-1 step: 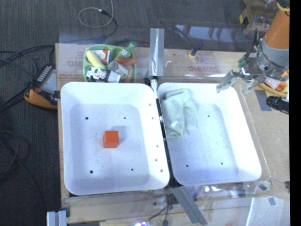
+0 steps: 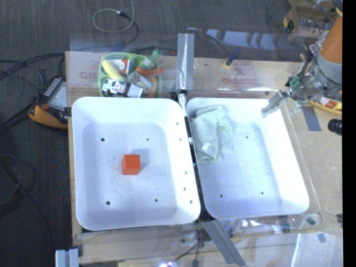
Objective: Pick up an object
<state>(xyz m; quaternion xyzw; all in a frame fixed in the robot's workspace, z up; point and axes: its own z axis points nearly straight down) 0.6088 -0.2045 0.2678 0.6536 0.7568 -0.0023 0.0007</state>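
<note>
An orange cube [image 2: 131, 164] sits near the middle of the left bin [image 2: 89, 115]. A crumpled pale green cloth [image 2: 213, 132] lies against the left wall of the right bin [image 2: 295, 171]. My gripper [image 2: 281, 108] hangs over the right bin's back right corner, well to the right of the cloth and far from the cube. Its fingers [image 2: 269, 107] are spread open with nothing between them. The grey arm with its orange band [image 2: 336, 40] comes in from the upper right.
A green basket [image 2: 129, 74] of small toys stands behind the left bin. A metal post [image 2: 184, 60] rises behind the seam between the bins. Cables and an orange tool [image 2: 45, 113] lie on the floor to the left.
</note>
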